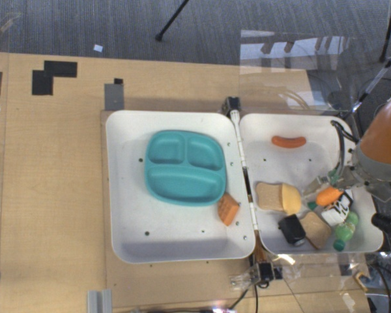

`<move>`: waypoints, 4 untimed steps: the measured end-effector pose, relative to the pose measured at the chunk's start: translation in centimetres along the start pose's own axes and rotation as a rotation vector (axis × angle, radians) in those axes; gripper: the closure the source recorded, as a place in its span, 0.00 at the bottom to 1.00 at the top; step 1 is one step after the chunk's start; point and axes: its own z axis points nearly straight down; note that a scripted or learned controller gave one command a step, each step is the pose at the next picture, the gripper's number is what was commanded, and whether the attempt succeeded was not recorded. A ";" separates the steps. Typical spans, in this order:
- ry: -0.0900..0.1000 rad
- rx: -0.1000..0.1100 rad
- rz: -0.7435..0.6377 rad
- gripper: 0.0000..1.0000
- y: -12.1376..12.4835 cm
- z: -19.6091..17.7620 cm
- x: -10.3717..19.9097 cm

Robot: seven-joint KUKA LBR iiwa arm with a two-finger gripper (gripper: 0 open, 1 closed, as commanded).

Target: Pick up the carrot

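Gripper at the carrot, right-hand bin

The gripper reaches in from the desk's right edge, low over the right bin. The carrot sits just at its tips, but I cannot tell whether it is clamped. Crowded neighbours likely explain the angled approach: bread slice and yellow wedge beside it, black block and green piece nearer the front edge. The sausage lies well apart; the teal plate rests in the left bin.
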 end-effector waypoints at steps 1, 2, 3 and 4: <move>-0.004 -0.011 -0.006 1.00 0.5 -1.3 0.1; -0.011 -0.008 -0.353 1.00 -3.0 -0.2 3.8; 0.005 0.005 -0.273 1.00 -2.6 -2.3 10.7; -0.011 -0.014 -0.173 1.00 5.4 -0.8 8.8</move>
